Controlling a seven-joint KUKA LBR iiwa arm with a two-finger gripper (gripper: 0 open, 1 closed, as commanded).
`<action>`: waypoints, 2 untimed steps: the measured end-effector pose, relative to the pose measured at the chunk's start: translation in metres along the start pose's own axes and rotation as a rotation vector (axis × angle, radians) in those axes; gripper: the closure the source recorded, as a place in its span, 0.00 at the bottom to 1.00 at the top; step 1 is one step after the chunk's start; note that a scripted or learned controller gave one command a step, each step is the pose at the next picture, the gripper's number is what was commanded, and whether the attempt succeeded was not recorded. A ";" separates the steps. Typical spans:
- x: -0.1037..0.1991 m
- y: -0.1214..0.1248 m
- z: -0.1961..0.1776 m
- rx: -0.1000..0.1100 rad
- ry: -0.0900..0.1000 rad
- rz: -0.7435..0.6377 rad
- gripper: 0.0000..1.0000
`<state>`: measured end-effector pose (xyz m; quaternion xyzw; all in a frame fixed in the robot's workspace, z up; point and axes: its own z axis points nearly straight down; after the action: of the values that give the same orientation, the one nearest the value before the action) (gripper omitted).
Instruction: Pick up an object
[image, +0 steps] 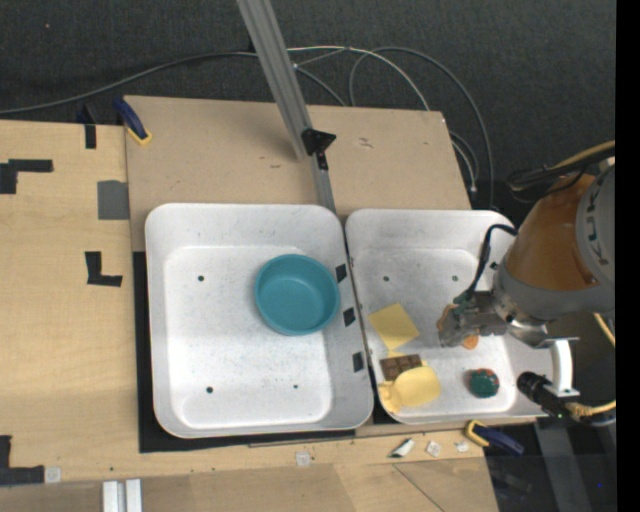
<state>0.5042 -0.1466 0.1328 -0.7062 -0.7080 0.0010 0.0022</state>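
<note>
My gripper (459, 325) hangs low over the right part of the right bin (420, 240), pointing down. A small orange object (470, 342) peeks out just below and right of it, partly hidden by the gripper. Whether the two touch is unclear. To the left lies a flat yellow square (394, 325). In front of that sit a small brown block (400, 366) and a rounded yellow object (414, 387). A dark green ball with a red spot (484, 382) rests near the bin's front right corner.
A teal bowl (296, 293) stands in the left bin (190, 330) near the shared wall. A grey pole (285, 85) slants in from the top toward the bins' divide. Cables (400, 70) run across the back of the bench.
</note>
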 end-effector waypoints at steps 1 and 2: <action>-0.006 0.005 -0.059 -0.008 -0.003 0.001 1.00; -0.001 0.001 -0.104 -0.007 -0.002 0.001 1.00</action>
<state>0.5054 -0.1478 0.2369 -0.7065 -0.7077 -0.0007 -0.0013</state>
